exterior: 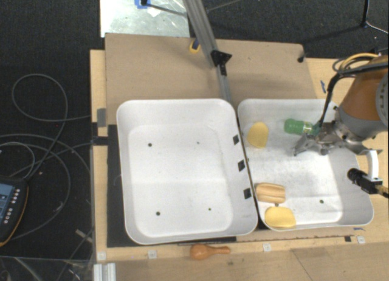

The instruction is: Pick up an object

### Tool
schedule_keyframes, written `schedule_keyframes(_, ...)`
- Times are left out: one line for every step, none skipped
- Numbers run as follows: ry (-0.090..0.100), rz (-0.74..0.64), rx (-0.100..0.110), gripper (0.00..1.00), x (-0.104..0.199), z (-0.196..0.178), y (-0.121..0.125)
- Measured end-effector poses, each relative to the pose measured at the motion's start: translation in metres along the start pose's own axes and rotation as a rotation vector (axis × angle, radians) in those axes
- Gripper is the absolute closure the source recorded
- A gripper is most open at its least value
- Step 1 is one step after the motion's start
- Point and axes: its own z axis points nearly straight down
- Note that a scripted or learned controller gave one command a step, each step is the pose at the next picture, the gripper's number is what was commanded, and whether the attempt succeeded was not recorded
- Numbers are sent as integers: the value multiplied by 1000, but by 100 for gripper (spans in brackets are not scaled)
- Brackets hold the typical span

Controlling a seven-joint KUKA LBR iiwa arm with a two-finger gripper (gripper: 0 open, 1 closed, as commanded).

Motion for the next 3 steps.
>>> schedule_keyframes(-1,-1,-5,100,-1,-13,2)
schedule_keyframes(-4,-2,-10,100,-8,-72,10)
schedule_keyframes(-3,-4,-9,100,-4,-121,20)
